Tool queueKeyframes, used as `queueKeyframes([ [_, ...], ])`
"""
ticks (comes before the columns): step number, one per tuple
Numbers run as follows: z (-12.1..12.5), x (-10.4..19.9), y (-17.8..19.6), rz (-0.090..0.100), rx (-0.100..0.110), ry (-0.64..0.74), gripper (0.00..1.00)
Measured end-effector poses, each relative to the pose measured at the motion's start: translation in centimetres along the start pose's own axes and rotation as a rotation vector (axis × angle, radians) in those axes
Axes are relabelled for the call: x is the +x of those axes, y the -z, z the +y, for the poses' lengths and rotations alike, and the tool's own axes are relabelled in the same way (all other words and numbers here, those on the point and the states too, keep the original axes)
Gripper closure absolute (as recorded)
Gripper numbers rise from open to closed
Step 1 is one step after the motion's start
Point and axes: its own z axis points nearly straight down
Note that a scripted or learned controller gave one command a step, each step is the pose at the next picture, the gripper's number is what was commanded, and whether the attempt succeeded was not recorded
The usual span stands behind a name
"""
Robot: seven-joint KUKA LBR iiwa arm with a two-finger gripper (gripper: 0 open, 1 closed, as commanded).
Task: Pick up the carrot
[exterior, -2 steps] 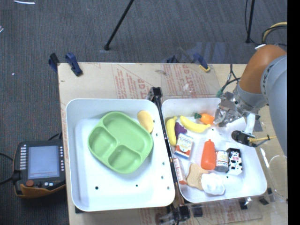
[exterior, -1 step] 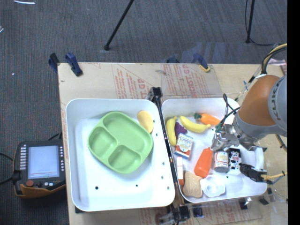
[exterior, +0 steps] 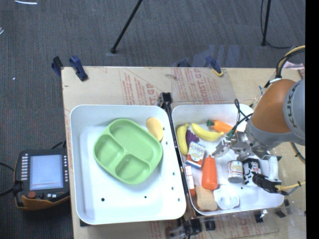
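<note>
Carrot [exterior: 222, 126] lies unheld in the right bin [exterior: 271, 199]; gripper [exterior: 234, 146] hovers near, its state unclear; approach step, needing descent onto it.

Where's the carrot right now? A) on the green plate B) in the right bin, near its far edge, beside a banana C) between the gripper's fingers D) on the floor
B: the carrot lies in the right bin near its far edge, touching a banana.

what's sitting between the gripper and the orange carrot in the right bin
Nothing visible blocks it. The small orange carrot with a green top lies near the right bin's far wall, beside a yellow banana. The gripper hovers just nearer, bare white bin floor between.
</note>
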Motion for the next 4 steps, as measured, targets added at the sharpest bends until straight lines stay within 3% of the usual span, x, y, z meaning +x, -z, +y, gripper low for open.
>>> queueKeyframes([
  [1,5.7,-2.1,0.2,-0.014,-0.007,0.075,0.00],
  [2,8.9,-1.3,0.2,-0.013,-0.006,-0.212,0.00],
  [3,8.9,-1.1,1.2,-0.015,-0.005,-0.207,1.00],
  [4,8.9,-1.1,1.2,-0.015,-0.004,-0.207,0.00],
])
